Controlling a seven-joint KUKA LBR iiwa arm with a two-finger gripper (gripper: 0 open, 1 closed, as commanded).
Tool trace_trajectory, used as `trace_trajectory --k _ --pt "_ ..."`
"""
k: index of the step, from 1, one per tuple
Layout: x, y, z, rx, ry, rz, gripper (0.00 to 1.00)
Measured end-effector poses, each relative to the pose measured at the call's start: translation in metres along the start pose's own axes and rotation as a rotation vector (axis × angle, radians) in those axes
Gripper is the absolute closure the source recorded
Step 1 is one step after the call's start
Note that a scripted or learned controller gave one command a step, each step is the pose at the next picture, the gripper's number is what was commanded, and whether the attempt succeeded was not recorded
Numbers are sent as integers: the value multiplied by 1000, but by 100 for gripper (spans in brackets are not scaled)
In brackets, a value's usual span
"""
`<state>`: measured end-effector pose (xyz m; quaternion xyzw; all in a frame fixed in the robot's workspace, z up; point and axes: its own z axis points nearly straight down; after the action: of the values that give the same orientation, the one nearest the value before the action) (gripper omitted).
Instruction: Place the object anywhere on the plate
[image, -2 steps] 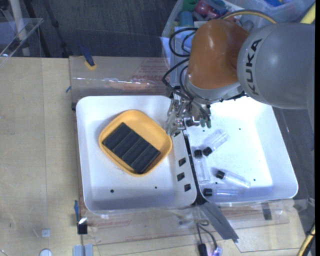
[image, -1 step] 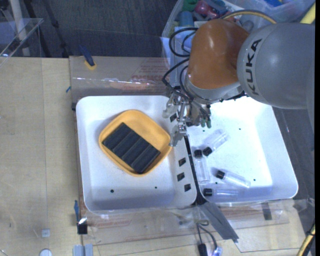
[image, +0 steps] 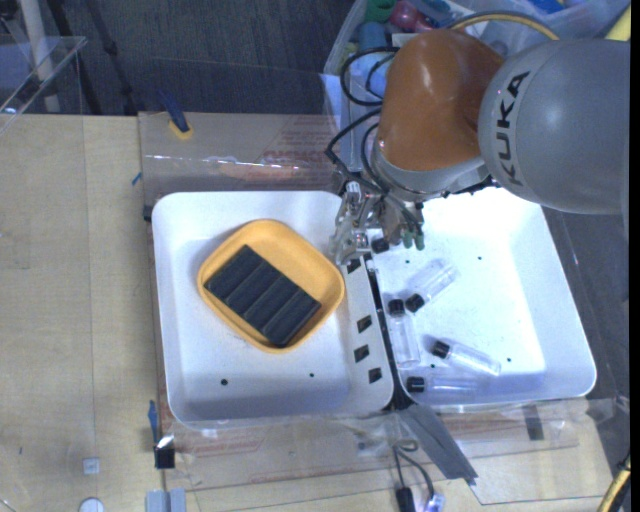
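Robotics lab: KUKA arm (image: 540, 110) above taped white bins (image: 190, 390), loose cables (image: 410, 480).

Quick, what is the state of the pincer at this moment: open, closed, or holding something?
Pincer: cannot be told; it hangs near the divide between the two bins, beside the yellow plate.

A pale wood-grain counter (image: 70, 300) spreads from 9 o'clock down to 7 o'clock. A brown cardboard sheet (image: 240, 150) lies on it toward 12 o'clock, taped under clear film. Behind it at 11 o'clock hangs a dark backdrop (image: 200, 50), with a clear acrylic panel (image: 35, 65) at 10 o'clock. Colourful clutter (image: 400, 15) sits at 12 o'clock. Bright light glares at 2 o'clock.
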<state>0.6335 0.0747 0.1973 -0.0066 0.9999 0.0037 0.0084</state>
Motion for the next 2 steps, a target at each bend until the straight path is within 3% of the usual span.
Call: trace_trajectory --k 1,2 --pt "19 8 11 4 15 -172 100" --pt "33 14 11 2 16 -351 100"
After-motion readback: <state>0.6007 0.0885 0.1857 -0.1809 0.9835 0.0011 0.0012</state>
